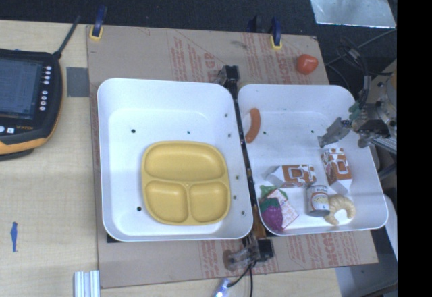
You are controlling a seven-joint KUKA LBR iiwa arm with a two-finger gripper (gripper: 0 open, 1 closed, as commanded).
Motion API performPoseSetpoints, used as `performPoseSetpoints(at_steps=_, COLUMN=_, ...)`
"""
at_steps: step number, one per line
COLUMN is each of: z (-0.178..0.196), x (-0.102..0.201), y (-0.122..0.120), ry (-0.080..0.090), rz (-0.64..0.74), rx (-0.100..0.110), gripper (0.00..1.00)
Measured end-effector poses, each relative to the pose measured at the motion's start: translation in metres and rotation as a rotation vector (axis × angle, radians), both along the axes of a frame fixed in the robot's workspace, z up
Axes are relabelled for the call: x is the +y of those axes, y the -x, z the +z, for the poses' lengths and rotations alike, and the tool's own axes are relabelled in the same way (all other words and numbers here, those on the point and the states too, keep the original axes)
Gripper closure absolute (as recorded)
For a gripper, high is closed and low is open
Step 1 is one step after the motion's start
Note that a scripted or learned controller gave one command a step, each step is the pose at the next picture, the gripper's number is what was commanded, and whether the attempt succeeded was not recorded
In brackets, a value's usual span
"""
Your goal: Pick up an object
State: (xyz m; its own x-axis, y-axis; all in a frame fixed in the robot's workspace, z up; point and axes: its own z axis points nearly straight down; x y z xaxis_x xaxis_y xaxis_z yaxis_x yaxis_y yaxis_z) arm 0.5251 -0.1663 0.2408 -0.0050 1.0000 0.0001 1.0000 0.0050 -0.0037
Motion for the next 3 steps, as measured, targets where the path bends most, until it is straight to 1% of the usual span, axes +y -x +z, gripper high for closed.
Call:
performPoseSetpoints(at_steps=1, z=-0.130, x=0.049, y=0.007, ry=0.004, rz=-0.002, rx=-0.017, gripper=0.00)
performPoseSetpoints(at_steps=2, z=-0.117, x=0.047, y=0.006, ry=0.007, rz=0.001, rx=-0.021, gripper=1.00)
performPoseSetpoints(at_steps=3, z=-0.049, x=0.158, y=-0.021, ry=-0.001, rz=0.001, rx=-0.001, gripper=1.00)
